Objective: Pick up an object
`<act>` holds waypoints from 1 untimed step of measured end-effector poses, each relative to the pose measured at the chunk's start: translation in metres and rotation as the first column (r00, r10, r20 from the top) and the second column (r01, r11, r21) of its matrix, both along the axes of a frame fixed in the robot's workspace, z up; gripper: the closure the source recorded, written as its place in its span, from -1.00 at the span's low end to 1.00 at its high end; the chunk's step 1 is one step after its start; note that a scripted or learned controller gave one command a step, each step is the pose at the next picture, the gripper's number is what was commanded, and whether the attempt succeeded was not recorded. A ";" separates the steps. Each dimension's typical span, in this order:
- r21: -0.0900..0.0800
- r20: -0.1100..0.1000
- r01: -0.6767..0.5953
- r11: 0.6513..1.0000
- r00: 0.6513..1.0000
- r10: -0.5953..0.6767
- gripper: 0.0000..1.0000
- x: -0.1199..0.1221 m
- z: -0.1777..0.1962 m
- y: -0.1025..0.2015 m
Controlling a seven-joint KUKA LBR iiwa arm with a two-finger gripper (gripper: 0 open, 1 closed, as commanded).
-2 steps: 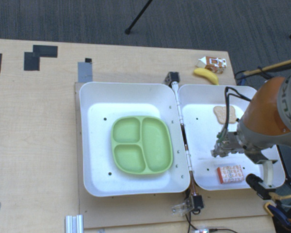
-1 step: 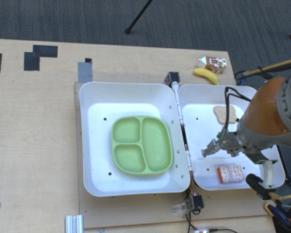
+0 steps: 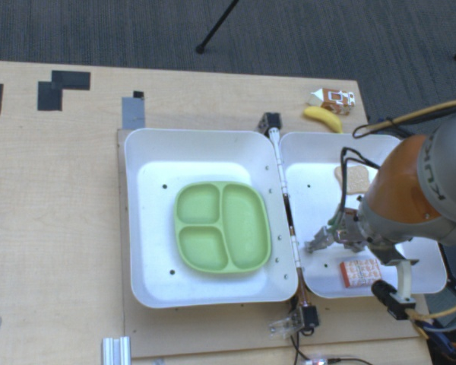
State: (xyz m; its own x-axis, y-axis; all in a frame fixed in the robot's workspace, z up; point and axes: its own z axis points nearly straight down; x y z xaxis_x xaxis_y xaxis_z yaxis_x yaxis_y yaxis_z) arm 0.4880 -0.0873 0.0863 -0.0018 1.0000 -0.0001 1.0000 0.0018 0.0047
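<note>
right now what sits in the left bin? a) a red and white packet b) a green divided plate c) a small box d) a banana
b: the green divided plate lies flat in the left bin; the banana is on the bench behind the bins.

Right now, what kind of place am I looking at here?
Probably a robotics lab test bench: a robot arm reaches over two white bins on a wooden bench, with grey carpet and a stand leg behind.
</note>
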 end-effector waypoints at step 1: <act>0.000 0.006 -0.004 1.000 1.000 0.004 1.00 0.002 0.012 0.000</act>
